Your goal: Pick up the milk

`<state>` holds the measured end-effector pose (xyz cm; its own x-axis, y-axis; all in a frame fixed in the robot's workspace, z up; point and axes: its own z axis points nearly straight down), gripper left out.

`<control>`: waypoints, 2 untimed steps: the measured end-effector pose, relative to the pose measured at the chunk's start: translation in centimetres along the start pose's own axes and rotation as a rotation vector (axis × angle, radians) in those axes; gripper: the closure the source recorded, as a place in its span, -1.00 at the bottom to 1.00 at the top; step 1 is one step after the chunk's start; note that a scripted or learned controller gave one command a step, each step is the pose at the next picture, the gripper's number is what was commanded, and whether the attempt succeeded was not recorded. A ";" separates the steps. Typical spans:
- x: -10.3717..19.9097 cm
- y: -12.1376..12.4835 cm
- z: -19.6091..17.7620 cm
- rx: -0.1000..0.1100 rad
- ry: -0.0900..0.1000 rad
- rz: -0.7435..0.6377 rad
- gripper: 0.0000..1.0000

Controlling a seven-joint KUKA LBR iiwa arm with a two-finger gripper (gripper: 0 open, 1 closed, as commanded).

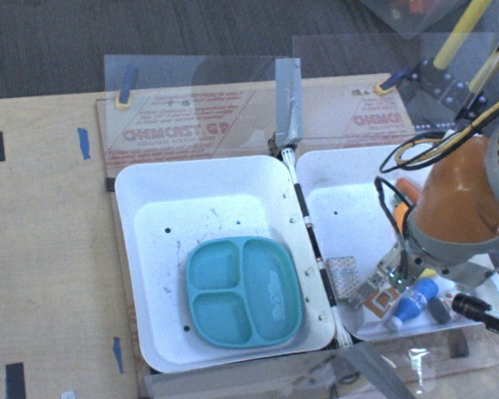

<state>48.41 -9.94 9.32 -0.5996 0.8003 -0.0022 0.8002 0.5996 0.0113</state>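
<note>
Camera view
Landmark: the teal tray (243, 292), a three-compartment plate lying flat in the left bin (146, 203), toward that bin's near side.
Right bin (339, 178): just right of the tray's bin, the two touching along a shared edge.
Arm (462, 193): grey with an orange band, reaching in well to the right of the tray and bent down over the right bin's near half.
Claw (394, 279): low in the right bin, right of the tray, tip close above the clutter on the bin floor; I cannot tell whether it is wide, narrow or holding anything.
Milk: cannot be picked out with certainty among the small things under the arm.
Blue bottle (415, 301): lying on its side right of the tray, just beside the claw's tip.
Speckled packet (342, 273): flat on the right bin's floor, between the tray and the claw.
Bench (46, 255): pale wood, left of the tray, with black corner marks and blue tape strips.
</note>
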 end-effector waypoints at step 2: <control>2.7 6.7 -9.1 0.010 -0.001 0.157 1.00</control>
<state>52.07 -3.74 18.46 -0.4673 0.8841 -0.0020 0.8841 0.4673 0.0018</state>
